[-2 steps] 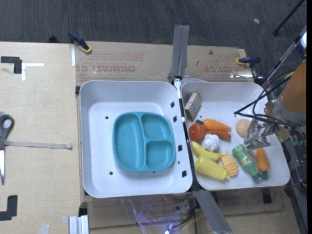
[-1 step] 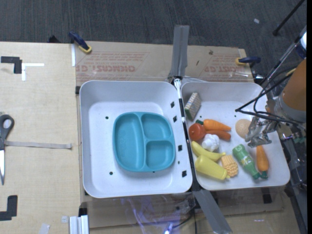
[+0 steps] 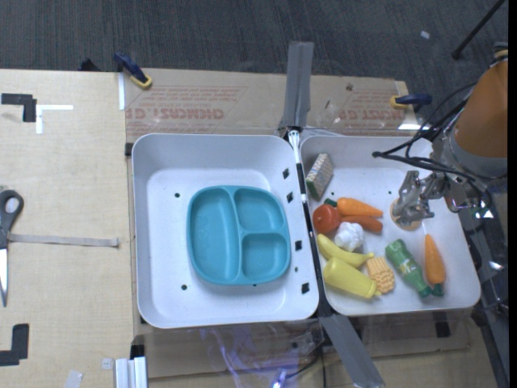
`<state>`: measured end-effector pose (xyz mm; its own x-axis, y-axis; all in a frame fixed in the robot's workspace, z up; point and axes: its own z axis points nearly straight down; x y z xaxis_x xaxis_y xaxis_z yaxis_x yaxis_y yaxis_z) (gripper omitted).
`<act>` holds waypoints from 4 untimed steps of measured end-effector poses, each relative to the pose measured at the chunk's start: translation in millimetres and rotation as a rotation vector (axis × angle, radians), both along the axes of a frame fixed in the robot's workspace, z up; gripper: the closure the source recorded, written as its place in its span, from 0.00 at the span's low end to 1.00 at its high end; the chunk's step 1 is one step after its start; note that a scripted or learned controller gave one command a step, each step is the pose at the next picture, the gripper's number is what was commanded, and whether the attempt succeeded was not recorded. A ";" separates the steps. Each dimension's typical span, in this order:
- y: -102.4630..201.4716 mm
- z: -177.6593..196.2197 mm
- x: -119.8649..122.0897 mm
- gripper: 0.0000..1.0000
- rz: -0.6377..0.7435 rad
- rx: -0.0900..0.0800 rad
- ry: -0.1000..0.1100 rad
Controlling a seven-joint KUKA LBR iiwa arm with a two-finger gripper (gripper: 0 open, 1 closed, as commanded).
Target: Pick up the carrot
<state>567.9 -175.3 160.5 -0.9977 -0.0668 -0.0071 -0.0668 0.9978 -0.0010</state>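
Two orange carrots lie in the right bin (image 3: 464, 293). One carrot (image 3: 360, 209) is near the bin's middle, its green top towards the tomato. The other carrot (image 3: 435, 259) lies near the right wall, green end towards the front. My gripper (image 3: 412, 202) hangs over the bin's right half, between the two carrots, above a tan round piece (image 3: 401, 215). It sits roughly 60 px right of the middle carrot and 70 px behind the right one. I see nothing orange in the gripper.
Crowded around the middle carrot are a red tomato (image 3: 325, 217), a white garlic (image 3: 350, 236), a banana (image 3: 342, 252), a yellow squash (image 3: 349, 280), corn (image 3: 380, 275) and a green bottle (image 3: 408, 269). A grey block (image 3: 319, 174) sits at the back. The left bin (image 3: 153, 217) holds a blue divided plate (image 3: 240, 234).
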 end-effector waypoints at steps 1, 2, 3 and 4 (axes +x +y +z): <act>-0.1 0.0 -0.1 0.00 0.000 0.000 0.000; -38.9 -67.5 6.8 0.00 -0.001 0.000 0.003; -38.2 -56.1 9.1 1.00 0.002 -0.001 -0.003; -38.2 -56.3 9.1 0.00 0.002 -0.001 -0.003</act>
<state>576.9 -213.4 104.2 -0.9976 -0.0692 -0.0099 -0.0692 0.9976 -0.0024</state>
